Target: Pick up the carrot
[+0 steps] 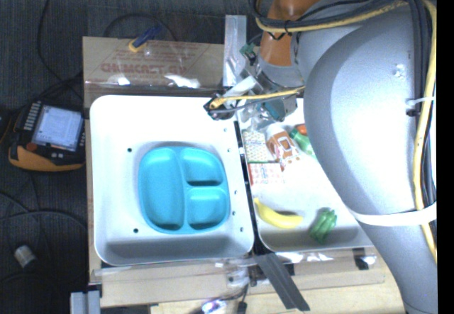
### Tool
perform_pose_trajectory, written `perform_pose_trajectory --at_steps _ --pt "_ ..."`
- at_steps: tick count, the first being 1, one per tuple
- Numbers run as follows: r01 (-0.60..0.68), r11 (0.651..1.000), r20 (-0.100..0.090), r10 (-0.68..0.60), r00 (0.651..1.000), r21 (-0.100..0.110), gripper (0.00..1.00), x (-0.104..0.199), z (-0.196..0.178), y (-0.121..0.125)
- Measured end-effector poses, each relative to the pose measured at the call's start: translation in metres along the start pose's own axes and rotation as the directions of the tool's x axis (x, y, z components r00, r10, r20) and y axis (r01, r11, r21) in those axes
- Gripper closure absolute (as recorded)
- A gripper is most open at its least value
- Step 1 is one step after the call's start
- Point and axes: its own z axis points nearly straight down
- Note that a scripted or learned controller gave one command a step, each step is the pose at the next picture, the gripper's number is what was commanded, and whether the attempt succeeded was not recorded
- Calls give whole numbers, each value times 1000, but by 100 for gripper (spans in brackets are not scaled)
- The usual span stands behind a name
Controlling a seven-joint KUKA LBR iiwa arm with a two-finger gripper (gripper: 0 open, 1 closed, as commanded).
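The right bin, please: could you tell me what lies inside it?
Inside the right bin: a banana, a green pepper, printed packets and an orange carrot end. The arm covers the rest.

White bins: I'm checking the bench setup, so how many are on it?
2. The left shallow white bin holds a blue divided plastic tray; the right shallow white bin holds a yellow banana, partly hidden by the grey arm.

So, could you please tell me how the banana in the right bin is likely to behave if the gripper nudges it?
The banana is curved and lies flat, so it would probably pivot or slide rather than roll. Its skin looks smooth on the white bin floor, so it may skid easily. The green item close by might block it.
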Motion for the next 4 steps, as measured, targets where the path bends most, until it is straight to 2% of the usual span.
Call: perform_pose_trajectory --at_steps 1,2,3,4 --pt "89 996 -1 -89 996 0 100 -4 -42 -23" --pt "-3 1000 0 3 1000 1 100 -43 -71 -46" --pt "142 990 -1 -142 990 -4 100 -84 -119 47" --pt "258 966 1 -258 966 -5 100 -112 -142 111"
